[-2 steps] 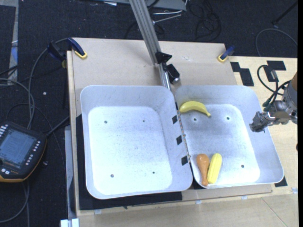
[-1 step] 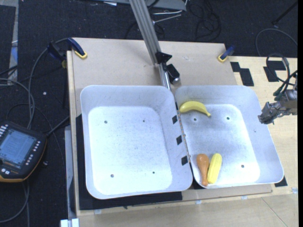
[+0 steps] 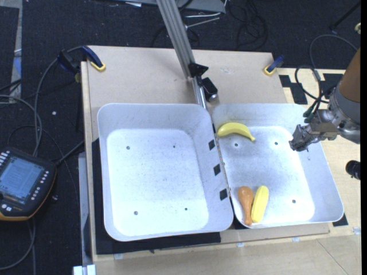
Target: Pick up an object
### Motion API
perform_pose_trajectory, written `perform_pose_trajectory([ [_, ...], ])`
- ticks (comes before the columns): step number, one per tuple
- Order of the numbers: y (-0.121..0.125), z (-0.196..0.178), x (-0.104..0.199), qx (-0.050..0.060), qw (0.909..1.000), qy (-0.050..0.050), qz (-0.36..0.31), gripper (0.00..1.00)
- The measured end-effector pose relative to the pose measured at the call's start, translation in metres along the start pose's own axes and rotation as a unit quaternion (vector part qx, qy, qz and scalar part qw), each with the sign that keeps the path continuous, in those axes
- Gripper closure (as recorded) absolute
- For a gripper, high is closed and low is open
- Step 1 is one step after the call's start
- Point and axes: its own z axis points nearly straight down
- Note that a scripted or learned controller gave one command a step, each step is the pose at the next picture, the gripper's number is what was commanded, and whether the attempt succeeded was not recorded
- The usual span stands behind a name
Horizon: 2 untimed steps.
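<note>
I can't tell my pincer's [image 3: 298, 144] state over the right bin's [image 3: 321, 171] edge; the banana [image 3: 235, 131] lies crosswise, its ends curving down.

Yellow banana [image 3: 235, 131], yellow corn cob [image 3: 260, 204], orange carrot [image 3: 246, 202], white speckled bins [image 3: 155, 171]
</note>
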Motion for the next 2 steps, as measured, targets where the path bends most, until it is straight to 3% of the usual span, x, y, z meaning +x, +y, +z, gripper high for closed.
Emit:
perform_pose_trajectory([
  [2, 0.008, -0.007, 0.107, 0.000, 1.0000, 0.000, 0.000, 1.00],
])
